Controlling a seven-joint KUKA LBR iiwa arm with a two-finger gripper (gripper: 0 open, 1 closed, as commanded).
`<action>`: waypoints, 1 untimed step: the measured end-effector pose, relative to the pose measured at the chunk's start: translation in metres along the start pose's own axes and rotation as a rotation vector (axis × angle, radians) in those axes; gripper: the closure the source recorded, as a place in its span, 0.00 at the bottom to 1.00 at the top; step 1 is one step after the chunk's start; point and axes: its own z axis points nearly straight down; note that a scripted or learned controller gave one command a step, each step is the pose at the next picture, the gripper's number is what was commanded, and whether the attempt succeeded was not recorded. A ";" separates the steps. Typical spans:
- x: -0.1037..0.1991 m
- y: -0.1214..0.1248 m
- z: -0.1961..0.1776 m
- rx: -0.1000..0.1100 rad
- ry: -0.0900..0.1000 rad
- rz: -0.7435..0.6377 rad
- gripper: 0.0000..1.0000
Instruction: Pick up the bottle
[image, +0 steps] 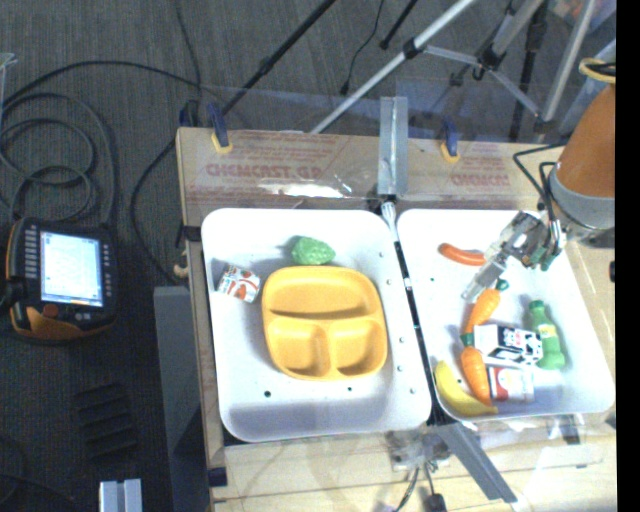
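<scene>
The bottle, a small green plastic one, lies untouched on the floor of the right white bin, near that bin's right wall, so the pick has not yet begun in any real sense. The end effector hangs above the upper middle of the same bin, tilted down and to the left, and its two pale fingers appear spread apart with nothing between them. Just beside its tips lie an orange sausage-shaped toy and, a little lower, an orange plastic carrot with a green top; the bottle sits well off to the lower right of the fingertips. Beside the bottle is a white carton with dark print, and below that a red and white box, a second orange carrot and a yellow banana. The left white bin carries a yellow divided tray, a green leafy toy and a small red and white carton. By my reading, everything remains: moving over the bottle, descending, closing and lifting.
</scene>
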 end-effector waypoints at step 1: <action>-0.012 -0.021 -0.010 -0.001 0.000 0.041 0.00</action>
